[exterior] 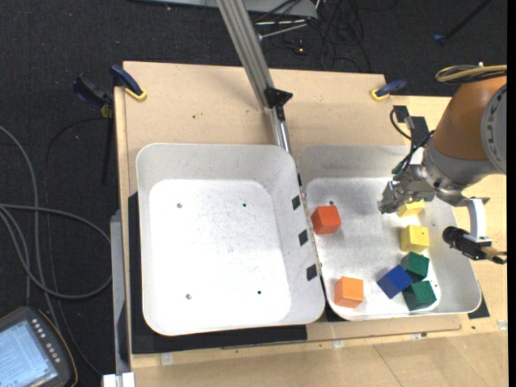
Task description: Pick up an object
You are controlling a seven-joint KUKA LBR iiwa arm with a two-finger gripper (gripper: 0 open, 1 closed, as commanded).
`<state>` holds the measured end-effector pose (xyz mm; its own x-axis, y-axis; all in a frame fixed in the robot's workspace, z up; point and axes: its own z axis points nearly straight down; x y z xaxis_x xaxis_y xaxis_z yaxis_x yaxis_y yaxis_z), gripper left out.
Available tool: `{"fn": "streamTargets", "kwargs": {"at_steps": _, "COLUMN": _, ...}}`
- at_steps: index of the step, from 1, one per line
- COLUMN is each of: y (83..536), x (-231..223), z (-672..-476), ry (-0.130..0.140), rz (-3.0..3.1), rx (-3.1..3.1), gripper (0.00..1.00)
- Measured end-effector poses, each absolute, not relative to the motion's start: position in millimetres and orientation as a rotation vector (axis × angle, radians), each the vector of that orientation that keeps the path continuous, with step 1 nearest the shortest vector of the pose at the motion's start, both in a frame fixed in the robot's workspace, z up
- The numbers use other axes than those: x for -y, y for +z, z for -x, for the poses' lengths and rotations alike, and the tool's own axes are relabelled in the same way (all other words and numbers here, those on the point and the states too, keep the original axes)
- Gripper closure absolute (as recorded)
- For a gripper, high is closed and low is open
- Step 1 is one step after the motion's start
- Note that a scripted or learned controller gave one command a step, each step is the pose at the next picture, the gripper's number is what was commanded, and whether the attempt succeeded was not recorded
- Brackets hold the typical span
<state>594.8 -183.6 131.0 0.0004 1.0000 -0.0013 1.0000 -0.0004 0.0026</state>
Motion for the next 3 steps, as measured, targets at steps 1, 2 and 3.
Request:
{"fn": "streamTargets", "kwargs": {"at_steps": 1, "y": 194.1, "x": 187.3, "z": -600.8, "ry": 0.006, "rz": -2.213, "rx": -2.218, "gripper": 1.0}}
{"fn": "streamTargets", "kwargs": {"at_steps": 2, "y": 233.7, "x": 187.6, "z": -602.1, "ry": 0.004, "rz": -2.215, "rx": -2.219, "gripper": 1.0}}
{"fn": "streamTargets", "kwargs": {"at_steps": 3, "y": 240.7, "x": 141.4, "z": -604.0, "ry": 0.003, "rz": -2.213, "rx": -2.23, "gripper": 1.0}}
